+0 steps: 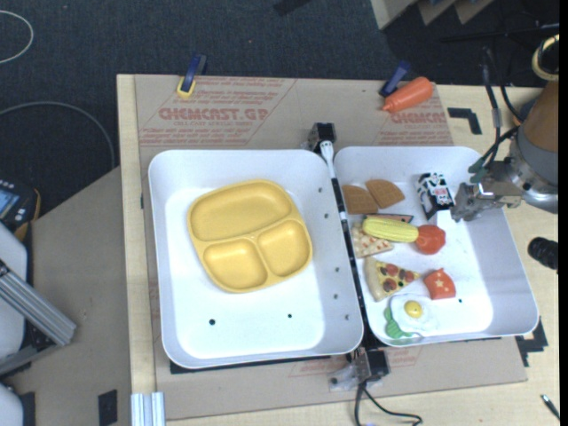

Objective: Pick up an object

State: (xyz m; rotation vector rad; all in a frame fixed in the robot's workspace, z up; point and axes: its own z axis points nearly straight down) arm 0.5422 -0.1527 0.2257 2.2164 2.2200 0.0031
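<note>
Your gripper (463, 204) hangs over the right bin (497, 264), just right of the small black-and-white toy (435, 192), likely lining up a pick; its grasp state cannot be told. Toy foods cluster left of it. The board (266, 105) reads "CHEMCAST GP".

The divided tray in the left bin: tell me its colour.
Yellow. The divided tray is plain yellow all over, with three compartments, as seen in the camera view.

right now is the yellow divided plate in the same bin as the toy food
No, the yellow divided plate lies alone in the left bin, while the toy corn and pizza slice lie in the right bin.
</note>
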